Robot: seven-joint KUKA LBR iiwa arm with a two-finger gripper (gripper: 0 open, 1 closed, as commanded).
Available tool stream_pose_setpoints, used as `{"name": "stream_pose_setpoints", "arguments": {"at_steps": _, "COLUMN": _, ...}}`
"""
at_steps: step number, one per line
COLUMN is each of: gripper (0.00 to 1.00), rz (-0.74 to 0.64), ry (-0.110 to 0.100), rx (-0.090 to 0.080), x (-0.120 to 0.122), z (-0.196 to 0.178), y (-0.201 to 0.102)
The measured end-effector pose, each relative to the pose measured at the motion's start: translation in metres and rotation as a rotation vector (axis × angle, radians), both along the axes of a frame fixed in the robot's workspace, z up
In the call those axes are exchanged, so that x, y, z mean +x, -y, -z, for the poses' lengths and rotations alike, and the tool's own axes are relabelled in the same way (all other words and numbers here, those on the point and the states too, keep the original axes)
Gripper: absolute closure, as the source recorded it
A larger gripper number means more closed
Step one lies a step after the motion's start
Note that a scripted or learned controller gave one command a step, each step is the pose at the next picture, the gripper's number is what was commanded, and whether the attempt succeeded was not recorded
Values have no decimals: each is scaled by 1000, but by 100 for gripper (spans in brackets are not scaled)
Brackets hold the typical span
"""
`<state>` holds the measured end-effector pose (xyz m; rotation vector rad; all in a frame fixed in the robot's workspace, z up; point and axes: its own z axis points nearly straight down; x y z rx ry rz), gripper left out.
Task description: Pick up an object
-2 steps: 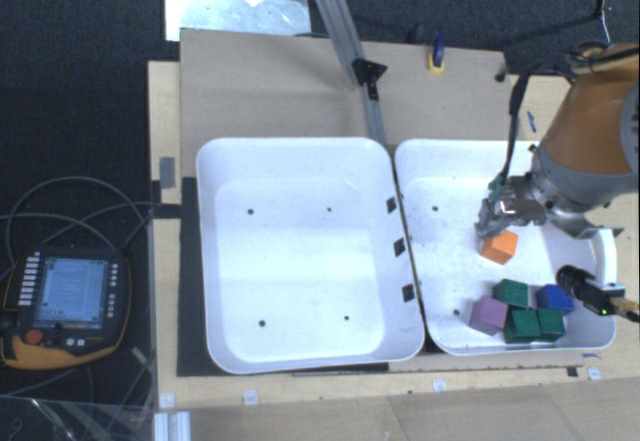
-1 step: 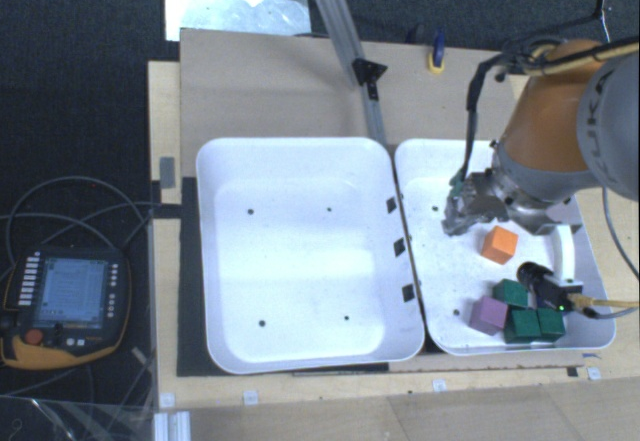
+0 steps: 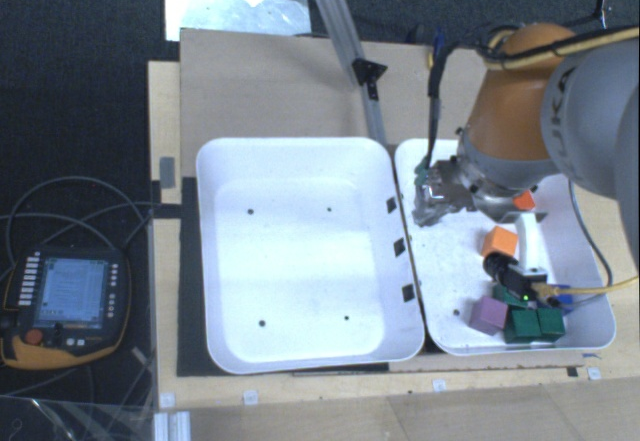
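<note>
My gripper [image 3: 430,201] hung low over the right bin [image 3: 440,324], near its left wall; I could not tell how it stood. The orange block [image 3: 500,242], purple block [image 3: 488,314] and green block [image 3: 532,325] lay apart toward the bin's near-right corner.

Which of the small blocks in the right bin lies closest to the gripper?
The orange block, uppermost of the cluster, lies nearest the gripper. The purple block and green block sit farther down by the bin's lower edge.

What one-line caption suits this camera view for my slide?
KUKA arm's gripper over the right bin, near orange, purple and green blocks.
</note>
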<state>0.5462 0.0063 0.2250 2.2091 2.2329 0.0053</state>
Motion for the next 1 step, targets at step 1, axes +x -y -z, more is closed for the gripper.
{"name": "stream_pose_setpoints", "arguments": {"at_steps": 1, "gripper": 100, "rz": 0, "ry": 0, "rx": 1, "x": 8, "z": -12, "y": -52}}
